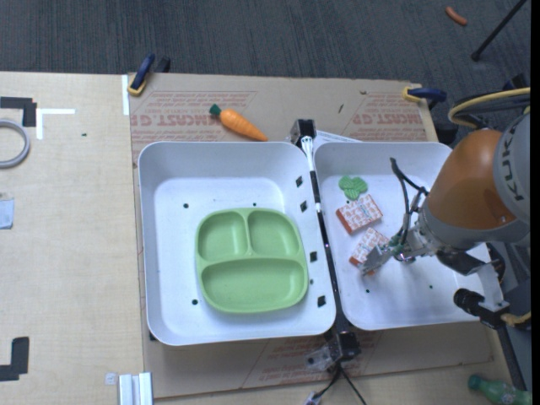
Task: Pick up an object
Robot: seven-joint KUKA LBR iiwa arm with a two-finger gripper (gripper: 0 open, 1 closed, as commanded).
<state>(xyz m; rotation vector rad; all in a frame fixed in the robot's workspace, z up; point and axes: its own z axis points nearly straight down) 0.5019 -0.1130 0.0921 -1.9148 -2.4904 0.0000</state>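
Looming orange-banded arm has its gripper down in the right bin, touching a small red-and-white packet beside another packet; jaw state I cannot tell, so grasping seems underway, with a firm close and lift next.

Over in the left bin sits a green divided plate, three compartments, flat on the white floor, dead centre. Up at twelve o'clock from that plate, outside the bin on the cardboard sheet, lies a toy carrot, orange body, green top pointing to nine o'clock. At eleven o'clock, a blue clamp grips the cardboard's corner; another blue clamp holds the far corner at two o'clock. Way out at one o'clock, a small orange piece rests on the dark carpet.
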